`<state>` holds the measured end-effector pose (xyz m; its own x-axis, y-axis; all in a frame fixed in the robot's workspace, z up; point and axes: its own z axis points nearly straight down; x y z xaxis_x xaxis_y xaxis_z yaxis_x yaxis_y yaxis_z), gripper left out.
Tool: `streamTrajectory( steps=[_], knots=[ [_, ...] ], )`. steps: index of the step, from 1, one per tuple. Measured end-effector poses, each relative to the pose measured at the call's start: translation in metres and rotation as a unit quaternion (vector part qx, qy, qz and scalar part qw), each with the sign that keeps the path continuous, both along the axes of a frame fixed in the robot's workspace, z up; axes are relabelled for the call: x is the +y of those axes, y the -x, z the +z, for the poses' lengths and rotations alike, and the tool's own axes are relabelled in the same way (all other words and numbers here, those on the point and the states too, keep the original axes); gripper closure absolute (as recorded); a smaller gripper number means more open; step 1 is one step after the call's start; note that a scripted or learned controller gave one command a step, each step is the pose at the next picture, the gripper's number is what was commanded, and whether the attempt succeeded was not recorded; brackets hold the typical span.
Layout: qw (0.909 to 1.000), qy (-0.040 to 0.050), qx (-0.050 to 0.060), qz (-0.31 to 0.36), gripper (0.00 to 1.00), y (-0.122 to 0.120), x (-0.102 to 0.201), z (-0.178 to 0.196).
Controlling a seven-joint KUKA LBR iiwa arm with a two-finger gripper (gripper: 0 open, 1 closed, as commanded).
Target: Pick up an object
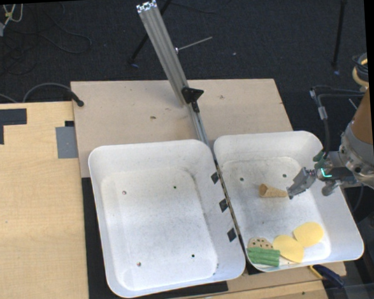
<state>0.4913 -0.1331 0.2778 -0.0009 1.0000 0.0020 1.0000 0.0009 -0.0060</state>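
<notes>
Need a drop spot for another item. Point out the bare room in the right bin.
Right bin: bare floor from its far wall down to the tan piece. Its near corner is crowded with yellow slices and the green piece.

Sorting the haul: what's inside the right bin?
The right bin holds a tan wedge mid-floor and, at its near edge, two yellow discs, a green piece and a brown dotted piece. What lies under those overlapping pieces is hidden.
</notes>
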Motion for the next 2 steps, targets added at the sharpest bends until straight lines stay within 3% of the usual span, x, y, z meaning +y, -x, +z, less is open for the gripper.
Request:
streamTrajectory(
  steps=[1,2],
  knots=[
    [1.0000,0.0006,-0.002,-0.002,0.00,0.000,-0.001,0.001],
    [1.0000,-0.0001,0.001,-0.001,0.00,-0.001,0.000,-0.042]
  ],
)
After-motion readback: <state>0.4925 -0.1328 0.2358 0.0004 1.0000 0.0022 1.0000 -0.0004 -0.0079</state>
